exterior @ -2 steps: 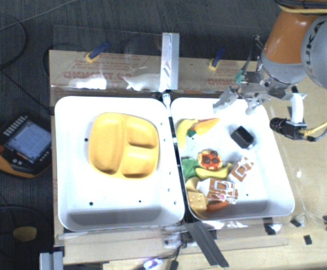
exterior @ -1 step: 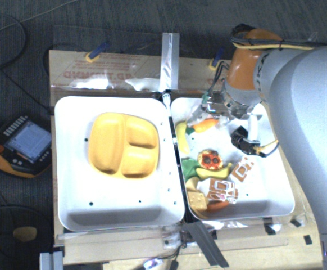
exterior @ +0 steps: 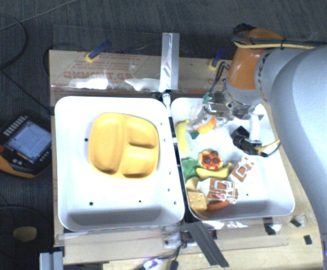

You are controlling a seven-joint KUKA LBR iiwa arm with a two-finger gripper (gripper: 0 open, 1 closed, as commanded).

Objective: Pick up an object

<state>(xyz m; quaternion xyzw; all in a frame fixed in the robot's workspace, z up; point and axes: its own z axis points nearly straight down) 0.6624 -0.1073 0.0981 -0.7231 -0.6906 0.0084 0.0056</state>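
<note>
The likeliest pick, by my judgement, is the small orange carrot [exterior: 207, 126] with a green end, lying at about 11 o'clock in the right bin [exterior: 267, 191]. The gripper [exterior: 208, 112] sits just beside it at its 12 o'clock, low over the bin, which suggests the arm has been aimed at this loose piece and not at the crowded pile. Whether the gripper is spread, pressed together or pinching the carrot I cannot tell; the wrist hides the tips. At the carrot's 9 o'clock a banana [exterior: 181, 136] lies along the bin's left wall, close enough to be nudged or caught by a wide grasp. At 6 o'clock sits a round red-and-orange toy [exterior: 210, 159], with a green piece [exterior: 189, 166] at 7 o'clock. Further toward 6 o'clock lie a cracker [exterior: 196, 198] and two small printed boxes [exterior: 223, 191], packed touching one another. Well apart at 9 o'clock, the left bin [exterior: 73, 198] bears a yellow divided plate [exterior: 123, 145].
</note>
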